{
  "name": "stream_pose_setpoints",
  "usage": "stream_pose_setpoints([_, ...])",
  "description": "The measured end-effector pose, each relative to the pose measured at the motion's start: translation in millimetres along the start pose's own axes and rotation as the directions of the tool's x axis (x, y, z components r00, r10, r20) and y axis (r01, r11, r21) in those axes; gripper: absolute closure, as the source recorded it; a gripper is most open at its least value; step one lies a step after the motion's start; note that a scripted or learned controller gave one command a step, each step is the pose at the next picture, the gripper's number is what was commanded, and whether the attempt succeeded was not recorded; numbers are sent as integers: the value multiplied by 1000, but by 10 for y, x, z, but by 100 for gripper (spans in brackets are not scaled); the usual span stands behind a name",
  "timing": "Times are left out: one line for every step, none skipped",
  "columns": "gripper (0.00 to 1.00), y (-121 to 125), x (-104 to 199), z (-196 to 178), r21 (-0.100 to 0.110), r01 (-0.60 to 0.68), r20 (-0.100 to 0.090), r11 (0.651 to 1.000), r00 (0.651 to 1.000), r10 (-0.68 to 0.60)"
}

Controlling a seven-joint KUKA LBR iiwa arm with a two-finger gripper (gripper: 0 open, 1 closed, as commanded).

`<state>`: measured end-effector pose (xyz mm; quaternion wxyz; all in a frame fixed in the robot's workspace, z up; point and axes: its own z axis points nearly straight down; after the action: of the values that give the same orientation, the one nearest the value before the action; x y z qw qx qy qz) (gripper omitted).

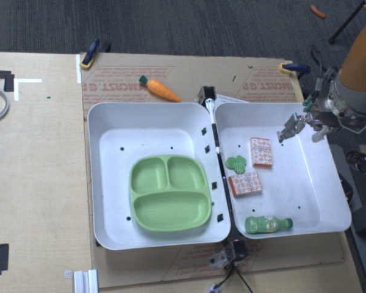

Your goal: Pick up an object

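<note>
Since the task names no particular object, the red-and-white patterned box (261,152) lying flat on the floor of the right bin (320,215) looks the likeliest target, being the item nearest the gripper (300,125). It lies to the gripper's left and a little toward the near side of the view, close by but not touching, with its long axis running roughly away from the camera, so the coming move would likely be a short shift left and a descent. Whether the gripper is open or shut cannot be told at this angle; nothing is seen held in it, and it hangs over the bin's far right part.

Farther left and nearer the camera than that box lies a second patterned box (246,184), turned slightly askew, with a small green leafy toy (236,163) just beside its upper corner. Well below the gripper in the view, by the bin's near wall, a green bottle (267,224) lies on its side, long axis left to right.

Beyond these, the left bin (104,163) holds a green divided plate (169,192), and a toy carrot (160,88) rests on the counter (36,163) past the bins.
</note>
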<state>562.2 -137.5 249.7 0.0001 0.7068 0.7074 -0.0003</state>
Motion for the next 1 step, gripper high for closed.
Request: stream_pose_setpoints([0, 358, 292, 1577, 3, -305, -1, 952, 952, 305])
